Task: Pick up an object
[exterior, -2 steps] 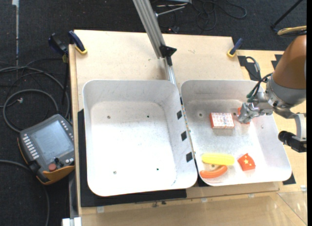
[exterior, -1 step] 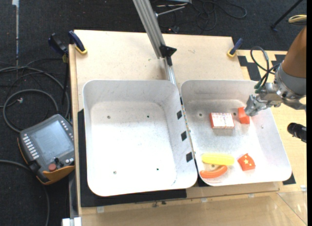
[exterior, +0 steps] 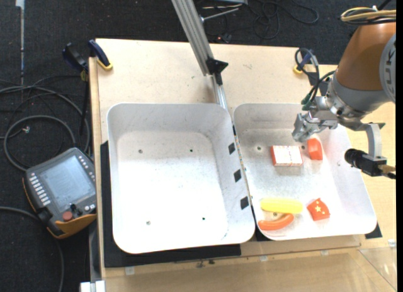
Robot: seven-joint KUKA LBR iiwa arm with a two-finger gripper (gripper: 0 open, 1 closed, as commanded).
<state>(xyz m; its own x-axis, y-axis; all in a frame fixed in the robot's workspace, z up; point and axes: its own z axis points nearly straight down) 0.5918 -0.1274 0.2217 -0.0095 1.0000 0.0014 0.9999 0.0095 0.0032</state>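
My gripper (exterior: 306,131) hangs over the right bin (exterior: 352,184), near its far right part. Just below and right of it lies a small orange-red piece (exterior: 314,149), close to the fingertips. A red-and-white block (exterior: 286,155) sits slightly left of that, in the middle of the bin. Near the front rim lie a yellow banana-shaped piece (exterior: 281,206), a curved orange piece (exterior: 276,222) and a small red block (exterior: 318,209). Nothing shows between the fingers.
The left bin (exterior: 126,158) stands beside the right one, sharing a middle edge. A slanted metal pole (exterior: 192,23) runs down to the bins' far junction. A teach pendant (exterior: 60,187) lies on the floor at left. Clamps sit at the bench's far corners.
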